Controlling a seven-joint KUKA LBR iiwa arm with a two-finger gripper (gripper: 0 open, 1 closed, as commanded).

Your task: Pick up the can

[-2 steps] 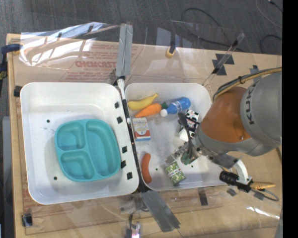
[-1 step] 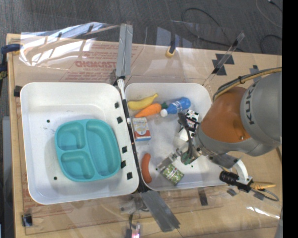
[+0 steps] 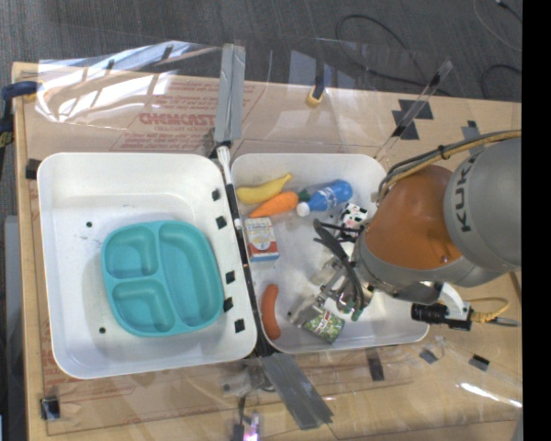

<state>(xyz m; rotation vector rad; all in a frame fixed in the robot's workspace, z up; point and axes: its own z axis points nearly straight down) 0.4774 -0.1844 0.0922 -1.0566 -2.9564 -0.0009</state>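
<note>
In the right bin (image 3: pixel 386 168), the gripper (image 3: pixel 335 294) points down with the green-labelled can (image 3: pixel 324 323) lying tilted just below its fingertips, though whether they grip it I cannot tell.

A wooden bench (image 3: pixel 119 122) under glaring clear plastic sheeting (image 3: pixel 110 72) stands on dark grey carpet (image 3: pixel 92 7).

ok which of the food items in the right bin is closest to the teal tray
The red sausage, lying by the divider near the teal tray; the carton, carrot and banana sit farther.
</note>
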